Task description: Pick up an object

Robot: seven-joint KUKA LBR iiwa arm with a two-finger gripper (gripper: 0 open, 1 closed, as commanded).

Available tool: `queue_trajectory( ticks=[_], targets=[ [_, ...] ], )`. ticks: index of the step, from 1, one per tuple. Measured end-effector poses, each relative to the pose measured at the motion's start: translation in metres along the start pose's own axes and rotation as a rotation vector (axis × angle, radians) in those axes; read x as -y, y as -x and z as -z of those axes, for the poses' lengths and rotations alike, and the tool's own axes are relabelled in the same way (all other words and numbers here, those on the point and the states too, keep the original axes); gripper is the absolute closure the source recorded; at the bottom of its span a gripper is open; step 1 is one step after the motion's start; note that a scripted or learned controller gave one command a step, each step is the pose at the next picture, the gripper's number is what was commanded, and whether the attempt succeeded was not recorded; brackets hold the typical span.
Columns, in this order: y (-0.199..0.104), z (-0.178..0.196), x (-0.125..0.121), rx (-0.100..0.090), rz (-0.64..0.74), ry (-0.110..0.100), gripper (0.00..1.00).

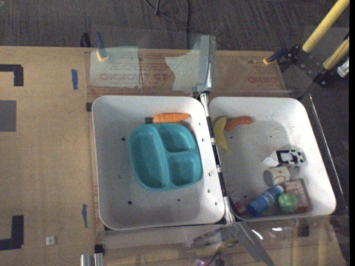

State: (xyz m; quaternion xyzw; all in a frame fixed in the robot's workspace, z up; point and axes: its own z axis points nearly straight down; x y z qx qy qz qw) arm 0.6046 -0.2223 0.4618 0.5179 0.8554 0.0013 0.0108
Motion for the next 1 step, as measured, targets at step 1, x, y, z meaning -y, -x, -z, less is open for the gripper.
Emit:
queue_trajectory(
  ticks=[1],
  targets=[
    [0.0000,0.0000,0.0000,0.000,0.000,0.000,0.00]
  ],
)
